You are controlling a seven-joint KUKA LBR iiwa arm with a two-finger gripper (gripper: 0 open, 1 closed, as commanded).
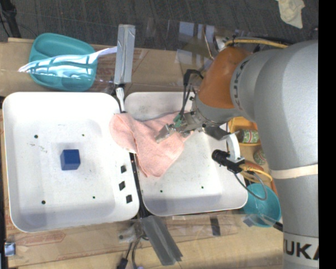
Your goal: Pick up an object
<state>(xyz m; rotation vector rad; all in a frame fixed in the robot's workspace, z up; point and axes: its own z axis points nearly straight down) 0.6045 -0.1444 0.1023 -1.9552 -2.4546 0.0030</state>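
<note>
Two white bins (22,150) sit on a tan wooden worktop (224,234). A pale pink cloth (151,144) drapes over their shared edge. A solid blue cube (70,159) lies in the left bin. A teal scoop (61,60) rests behind them. The arm (285,111) is grey with an orange band (221,77). The floor (157,4) is dark grey.

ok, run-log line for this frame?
gripper at pink cloth | cloth draped over right bin's left rim | blue cube in left bin | grasp unconfirmed
</note>
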